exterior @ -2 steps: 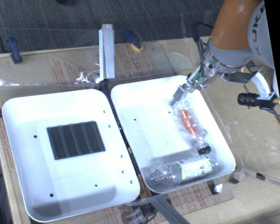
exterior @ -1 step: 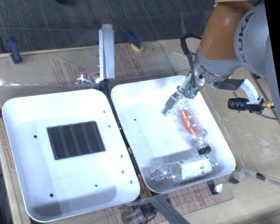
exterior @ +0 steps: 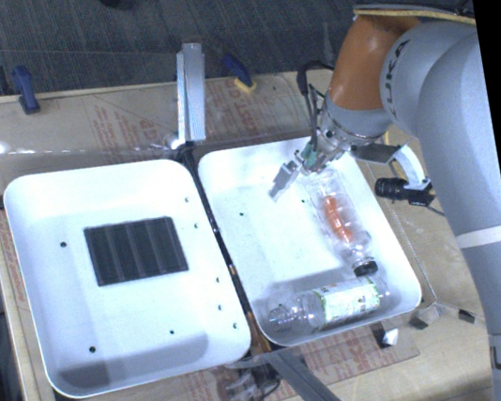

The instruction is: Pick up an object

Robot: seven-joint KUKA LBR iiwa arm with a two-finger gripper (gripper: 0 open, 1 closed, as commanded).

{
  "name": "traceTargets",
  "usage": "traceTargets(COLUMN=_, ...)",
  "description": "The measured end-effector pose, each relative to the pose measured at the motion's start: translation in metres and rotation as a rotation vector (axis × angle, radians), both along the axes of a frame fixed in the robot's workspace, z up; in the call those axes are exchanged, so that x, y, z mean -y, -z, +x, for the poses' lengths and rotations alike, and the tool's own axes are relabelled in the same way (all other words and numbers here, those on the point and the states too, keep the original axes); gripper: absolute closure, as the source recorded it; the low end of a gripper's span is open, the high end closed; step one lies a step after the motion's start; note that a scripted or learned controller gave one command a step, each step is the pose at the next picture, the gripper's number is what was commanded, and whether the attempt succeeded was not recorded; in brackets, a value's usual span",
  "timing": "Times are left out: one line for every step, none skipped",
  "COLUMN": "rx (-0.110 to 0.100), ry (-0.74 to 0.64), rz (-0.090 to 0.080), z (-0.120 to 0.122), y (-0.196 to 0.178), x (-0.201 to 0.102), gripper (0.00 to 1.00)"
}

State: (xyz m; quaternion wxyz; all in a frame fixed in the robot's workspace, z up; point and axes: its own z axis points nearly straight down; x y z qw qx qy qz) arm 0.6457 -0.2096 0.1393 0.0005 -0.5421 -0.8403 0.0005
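Claw (exterior: 305, 159) hovered above bottle (exterior: 339, 218), grip state unclear; looked light, slick, crushable; best grasped mid-body.

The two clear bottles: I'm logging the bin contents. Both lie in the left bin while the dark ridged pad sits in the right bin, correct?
Not quite: the bins are swapped. The camera view shows the two clear bottles, the orange-filled bottle and the green-labelled bottle, lying in the right bin, while the dark ridged pad sits in the left bin.
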Motion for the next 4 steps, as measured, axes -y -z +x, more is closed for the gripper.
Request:
traceTargets(rx=0.0, ry=-0.043, rz=0.0, z=-0.046, y=-0.007, x=-0.001, gripper=0.0)
traceTargets(rx=0.001, ry=-0.032, rz=-0.001, z=-0.056, y=-0.036, x=0.0, gripper=0.0)
traceTargets(rx=0.003, ry=-0.061, rz=-0.001, z=-0.047, y=-0.036, x=0.001, gripper=0.0)
traceTargets(rx=-0.002, ry=0.041, rz=0.001, z=-0.083, y=-0.013, x=-0.001, gripper=0.0)
